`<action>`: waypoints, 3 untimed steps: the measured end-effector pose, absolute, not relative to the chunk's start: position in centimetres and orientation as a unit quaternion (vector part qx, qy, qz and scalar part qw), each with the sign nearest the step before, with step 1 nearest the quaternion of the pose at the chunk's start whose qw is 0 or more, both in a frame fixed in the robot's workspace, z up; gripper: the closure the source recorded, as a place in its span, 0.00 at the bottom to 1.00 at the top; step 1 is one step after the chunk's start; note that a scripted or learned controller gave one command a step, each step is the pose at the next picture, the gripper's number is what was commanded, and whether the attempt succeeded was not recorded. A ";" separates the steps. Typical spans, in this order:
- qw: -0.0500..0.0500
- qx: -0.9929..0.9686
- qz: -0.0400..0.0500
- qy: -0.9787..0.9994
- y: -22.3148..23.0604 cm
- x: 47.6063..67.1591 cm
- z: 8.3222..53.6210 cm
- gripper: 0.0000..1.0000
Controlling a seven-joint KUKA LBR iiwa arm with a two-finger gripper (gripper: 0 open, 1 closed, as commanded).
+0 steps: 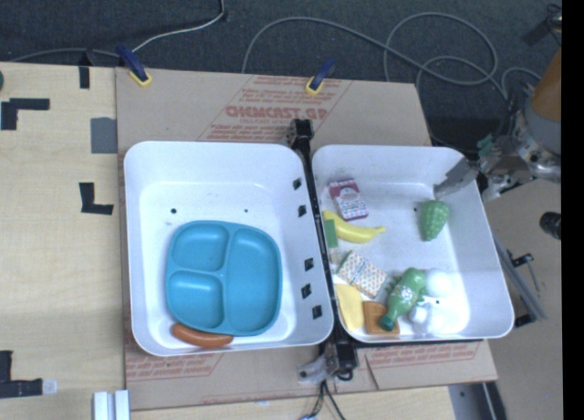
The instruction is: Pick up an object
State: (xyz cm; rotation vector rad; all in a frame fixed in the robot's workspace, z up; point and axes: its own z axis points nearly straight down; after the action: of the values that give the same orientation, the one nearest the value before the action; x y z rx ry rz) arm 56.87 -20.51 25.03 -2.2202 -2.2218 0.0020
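My gripper [461, 179] hung at the right of the frame, over the upper right rim of the right bin [401, 155]. One grey finger slanted down toward the bin floor; I could not tell how far the fingers stood apart, and nothing showed between them.

The nearest thing was a green bumpy object [433, 218], just below and left of the fingertip, lying apart from it on the bin floor. Further left lay a small red-and-white packet [347, 198], its print too small to read, and beneath it a yellow banana [353, 230]. Toward the lower part of that bin a green bottle [402, 295] lay tilted beside a white ball [443, 292], with a patterned packet [363, 273] to their left.

In the left bin [146, 226] sat a blue divided plate [223, 276], and an orange sausage [202, 336] lay along its lower edge.

The cardboard [265, 108] under the bins bore red lettering that read roughly "CHEMCAST", upper middle of the frame.
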 end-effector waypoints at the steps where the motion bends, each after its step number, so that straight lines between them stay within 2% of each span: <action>1: 0.002 -0.707 0.001 -0.707 -22.3 59.9 13.3 0.00; 2: 0.000 -0.706 0.000 -0.708 -22.3 60.8 8.7 0.00; 3: -0.004 -0.706 -0.001 -0.708 -22.4 60.9 9.7 1.00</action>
State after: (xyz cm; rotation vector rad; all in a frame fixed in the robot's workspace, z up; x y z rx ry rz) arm 60.92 -22.37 9.75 -2.2231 -2.2306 -0.0017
